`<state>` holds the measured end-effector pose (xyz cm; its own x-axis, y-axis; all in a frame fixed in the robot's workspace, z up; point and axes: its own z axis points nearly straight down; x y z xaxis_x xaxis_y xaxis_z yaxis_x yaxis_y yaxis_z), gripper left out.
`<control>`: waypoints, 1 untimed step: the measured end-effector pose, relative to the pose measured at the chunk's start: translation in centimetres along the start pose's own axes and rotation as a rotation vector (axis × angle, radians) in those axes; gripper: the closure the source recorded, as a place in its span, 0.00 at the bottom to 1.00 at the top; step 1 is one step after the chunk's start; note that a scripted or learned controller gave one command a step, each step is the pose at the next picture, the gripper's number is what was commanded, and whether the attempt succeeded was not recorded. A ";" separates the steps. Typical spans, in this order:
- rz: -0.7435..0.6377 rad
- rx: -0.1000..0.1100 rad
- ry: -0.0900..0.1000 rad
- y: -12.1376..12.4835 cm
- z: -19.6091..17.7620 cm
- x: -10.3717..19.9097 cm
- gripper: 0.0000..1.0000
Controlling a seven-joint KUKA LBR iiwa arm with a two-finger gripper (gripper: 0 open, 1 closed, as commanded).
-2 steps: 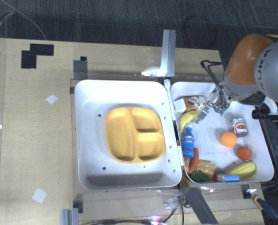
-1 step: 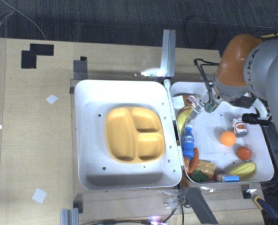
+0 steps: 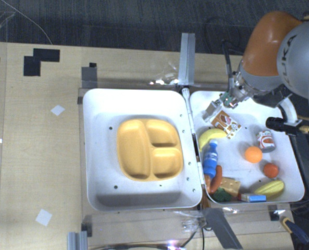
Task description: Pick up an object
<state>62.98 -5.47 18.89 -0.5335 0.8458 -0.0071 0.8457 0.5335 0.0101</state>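
On the desk (image 3: 34, 155), the left bin (image 3: 94, 139) holds 1 yellow tray (image 3: 148, 149), the right bin (image 3: 296, 184) a small carton (image 3: 226, 124) beneath the claw (image 3: 222, 104), whose grip I cannot tell.

Single fixed camera, mounted above the tabletop (image 3: 34, 155), looking down at a slant. Top of frame is the far side, where the wood surface ends against dark floor. Both white bins fall fully in frame: the left bin (image 3: 97, 139) sits near centre, the right bin (image 3: 295, 165) runs close to the right edge. The arm (image 3: 279, 40) enters from the upper right and is cut off by the frame there. Distance is moderate: small items inside the bins read clearly, and a wide strip of bare tabletop shows at left.
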 end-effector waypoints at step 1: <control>-0.008 -0.004 -0.003 0.2 -1.1 0.0 1.00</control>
<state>63.12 -5.34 20.03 -0.5402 0.8415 -0.0103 0.8414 0.5403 0.0137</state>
